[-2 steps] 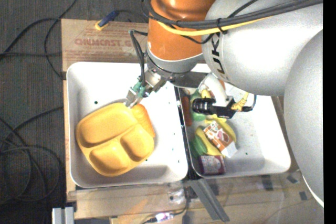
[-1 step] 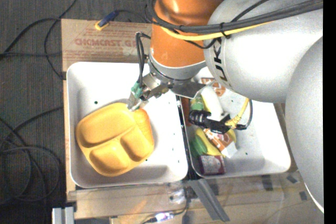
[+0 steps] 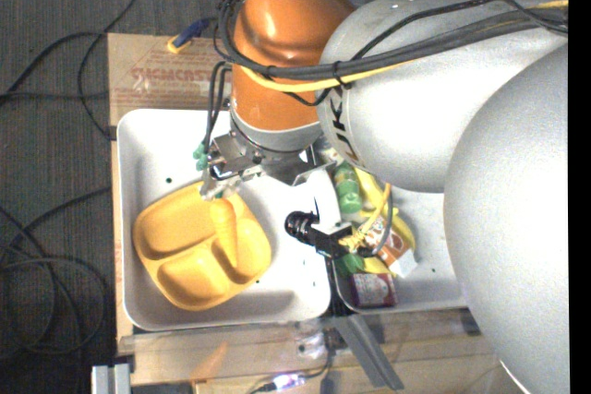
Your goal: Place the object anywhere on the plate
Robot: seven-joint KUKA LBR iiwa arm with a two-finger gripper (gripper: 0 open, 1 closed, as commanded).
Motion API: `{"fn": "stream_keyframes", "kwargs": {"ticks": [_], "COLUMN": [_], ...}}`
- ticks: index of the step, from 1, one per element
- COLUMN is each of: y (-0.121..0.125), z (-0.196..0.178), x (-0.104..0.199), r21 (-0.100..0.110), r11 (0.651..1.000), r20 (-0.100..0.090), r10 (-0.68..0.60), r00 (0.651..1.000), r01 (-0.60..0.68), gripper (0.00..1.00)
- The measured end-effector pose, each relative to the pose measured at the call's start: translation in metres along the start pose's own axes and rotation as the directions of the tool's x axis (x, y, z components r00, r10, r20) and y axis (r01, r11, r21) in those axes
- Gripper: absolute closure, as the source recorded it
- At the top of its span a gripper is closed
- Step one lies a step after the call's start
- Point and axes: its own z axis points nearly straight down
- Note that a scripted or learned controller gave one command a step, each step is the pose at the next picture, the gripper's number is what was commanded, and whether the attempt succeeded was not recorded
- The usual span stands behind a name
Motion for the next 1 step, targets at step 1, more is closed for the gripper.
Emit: {"fn": "stream_keyframes", "kwargs": {"ticks": [1], "y": [-0.0306], "z": [-0.0675], "x": [0.0132], "r21": [-0.003], "r11": [0.988], "r20": [0.003], "r10": [-0.156], "r00": [0.988], "r01": [0.156], "gripper": [1.0]}}
